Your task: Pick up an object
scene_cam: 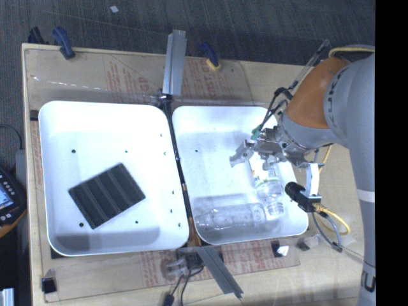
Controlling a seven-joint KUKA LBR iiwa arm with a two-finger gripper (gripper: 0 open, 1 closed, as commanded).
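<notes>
Claw: one, hanging over the right bin, toward its 3 o'clock side, reaching in from the grey arm with its orange band. Whether it is released or clenched cannot be told; the metal parts are blurring together above the plastic.

Small bottle: one, clear, lying just at 6 o'clock of the claw, its length running roughly from 12 to 6. It is looking like the nearest candidate for picking, since the claw is sitting almost directly over its upper end; contact cannot be confirmed.

Large bottle: one, clear, lying on its side along the bin's 6 o'clock wall, at 7 o'clock of the claw, probably resting where the sloped wall is stopping it.

Left bin: one, sitting edge to edge with the right bin.

Ridged pad: one, dark, lying flat and skewed in the left bin, well apart from the claw at 9 o'clock.

Tabletop: one, carrying both bins.

Blue clamps: two are showing along the 12 o'clock edge, apparently pinning the board down.
</notes>
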